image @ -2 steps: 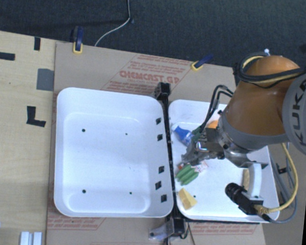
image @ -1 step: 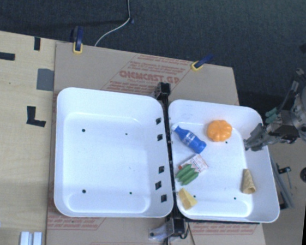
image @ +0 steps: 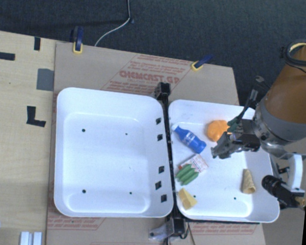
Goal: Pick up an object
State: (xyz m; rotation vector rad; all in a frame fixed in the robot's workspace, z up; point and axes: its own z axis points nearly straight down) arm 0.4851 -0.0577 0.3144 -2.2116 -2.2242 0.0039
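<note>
The arm (image: 294, 91) is running off the right side and the top corner, so most of it is getting cut off. It is covering the far right corner of the right bin (image: 214, 208). The gripper (image: 222, 149) is dark and small, and its tips are too blurry to make out. It is hiding a bit of the orange thing (image: 215, 129). The green thing (image: 187, 175) has a small label (image: 198, 164) on it, but the writing is too tiny to read. The wire (image: 117, 24) is going off the top edge.
</note>
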